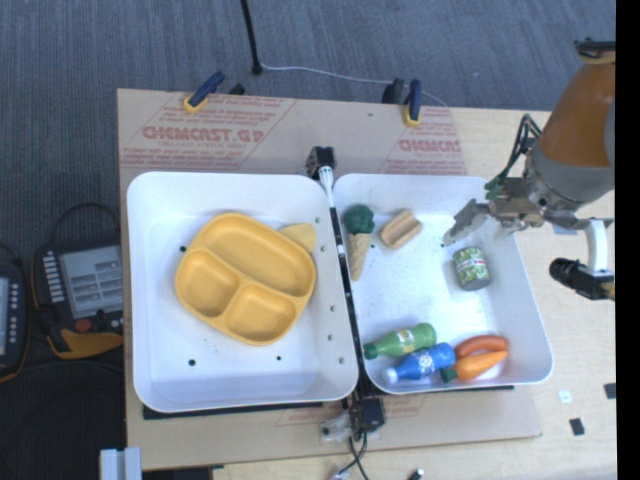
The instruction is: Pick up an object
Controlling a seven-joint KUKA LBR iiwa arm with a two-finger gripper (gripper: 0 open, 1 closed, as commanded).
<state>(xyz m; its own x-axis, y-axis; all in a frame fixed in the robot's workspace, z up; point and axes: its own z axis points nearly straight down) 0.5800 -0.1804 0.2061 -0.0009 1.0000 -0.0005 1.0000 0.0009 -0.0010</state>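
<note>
Above the right bin's (pixel 535 308) far right corner, the gripper (pixel 468 218) was seen splayed wide, grasping nothing. Just beneath it, near the right wall, a small green can (pixel 471 267) was found; bottles (pixel 410 352) were gathered along the near edge.

Both white bins (pixel 150 298) are looking like smooth plastic, faintly glossy at the rims. The yellow divided tray (pixel 245 278) is showing a matt plastic finish. The green bottle (pixel 400 341) and blue bottle (pixel 422 362) are reading as shiny plastic, catching small highlights. The desk (pixel 200 133) is appearing as matt printed cardboard. The floor (pixel 100 28) is showing rough, woven grey carpet.
</note>
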